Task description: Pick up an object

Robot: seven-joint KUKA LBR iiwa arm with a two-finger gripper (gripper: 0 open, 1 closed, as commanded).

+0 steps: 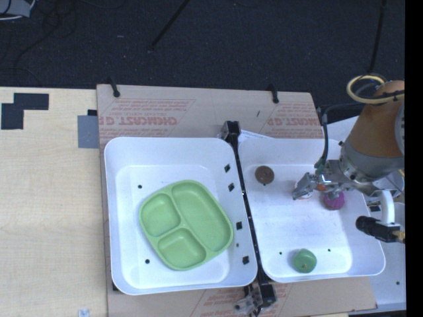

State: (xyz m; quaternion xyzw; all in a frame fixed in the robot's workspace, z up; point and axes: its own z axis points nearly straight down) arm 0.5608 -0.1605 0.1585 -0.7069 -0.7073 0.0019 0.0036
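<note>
My gripper [308,187] hangs low over the right bin [281,210], near its right side, with the arm coming in from the right. A purple-pink object [334,200] lies just right of and below the gripper, partly under the wrist; whether they touch I cannot tell. A small brown round object [264,174] rests toward the bin's back left, apart from the gripper. Near the front edge of the same bin sits a green round object [305,261].
The left bin [125,164] holds a green divided plate [186,224] with three compartments. A black divider [241,203] runs between the bins. Cardboard lies under both bins, and a light wooden bench top extends to the left.
</note>
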